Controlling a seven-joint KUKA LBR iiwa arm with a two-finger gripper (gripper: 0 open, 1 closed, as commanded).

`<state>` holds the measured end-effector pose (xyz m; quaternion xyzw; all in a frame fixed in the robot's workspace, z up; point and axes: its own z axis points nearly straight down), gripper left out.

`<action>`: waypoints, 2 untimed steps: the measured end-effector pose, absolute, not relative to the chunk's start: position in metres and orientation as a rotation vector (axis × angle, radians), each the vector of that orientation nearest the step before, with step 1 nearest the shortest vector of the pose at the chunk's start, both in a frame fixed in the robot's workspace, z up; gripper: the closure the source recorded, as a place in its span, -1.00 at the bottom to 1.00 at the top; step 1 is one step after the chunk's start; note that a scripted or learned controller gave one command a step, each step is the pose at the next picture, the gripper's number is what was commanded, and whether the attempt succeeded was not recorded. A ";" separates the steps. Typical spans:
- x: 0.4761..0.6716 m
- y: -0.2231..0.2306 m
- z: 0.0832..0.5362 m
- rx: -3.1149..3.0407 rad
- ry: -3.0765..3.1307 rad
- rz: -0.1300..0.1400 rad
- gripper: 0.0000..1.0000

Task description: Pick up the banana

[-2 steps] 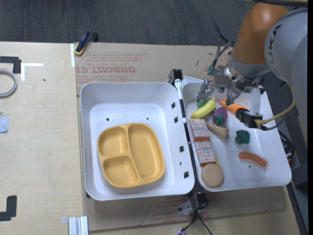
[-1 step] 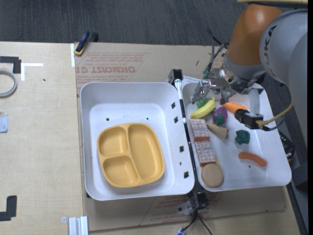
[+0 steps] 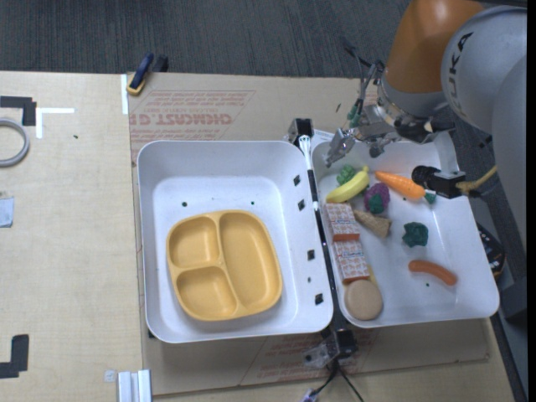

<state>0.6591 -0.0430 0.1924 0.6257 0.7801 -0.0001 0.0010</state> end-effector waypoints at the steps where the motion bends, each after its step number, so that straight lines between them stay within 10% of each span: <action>1: 0.622 -0.098 0.136 2.277 2.167 -0.002 -1.00; 2: 0.659 -0.025 0.192 2.280 2.161 -0.001 -1.00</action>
